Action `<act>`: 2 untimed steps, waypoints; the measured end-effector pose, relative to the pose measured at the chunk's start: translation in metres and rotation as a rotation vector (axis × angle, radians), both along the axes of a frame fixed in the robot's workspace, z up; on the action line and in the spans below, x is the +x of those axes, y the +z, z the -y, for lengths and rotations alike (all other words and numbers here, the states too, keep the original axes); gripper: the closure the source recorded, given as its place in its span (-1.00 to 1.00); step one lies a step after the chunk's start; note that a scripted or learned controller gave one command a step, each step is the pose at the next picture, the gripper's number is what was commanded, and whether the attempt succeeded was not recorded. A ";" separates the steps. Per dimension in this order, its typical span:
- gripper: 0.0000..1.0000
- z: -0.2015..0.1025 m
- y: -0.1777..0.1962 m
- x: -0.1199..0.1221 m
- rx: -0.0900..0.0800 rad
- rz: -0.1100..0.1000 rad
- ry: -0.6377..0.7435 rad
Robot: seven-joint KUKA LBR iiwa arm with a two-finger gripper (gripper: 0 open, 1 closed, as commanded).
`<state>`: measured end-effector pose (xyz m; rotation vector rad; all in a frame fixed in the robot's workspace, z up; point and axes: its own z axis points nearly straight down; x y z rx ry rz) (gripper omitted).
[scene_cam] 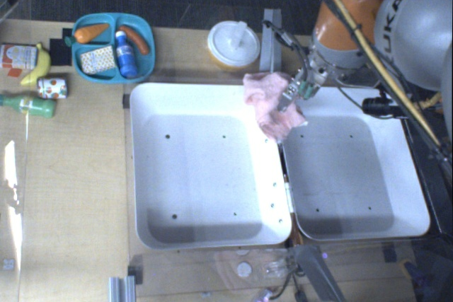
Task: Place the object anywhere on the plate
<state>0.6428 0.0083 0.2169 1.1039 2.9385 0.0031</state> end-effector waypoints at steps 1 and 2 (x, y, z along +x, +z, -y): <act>1.00 -0.044 -0.008 -0.027 0.000 0.000 0.401; 1.00 -0.085 -0.012 -0.058 -0.001 0.000 0.720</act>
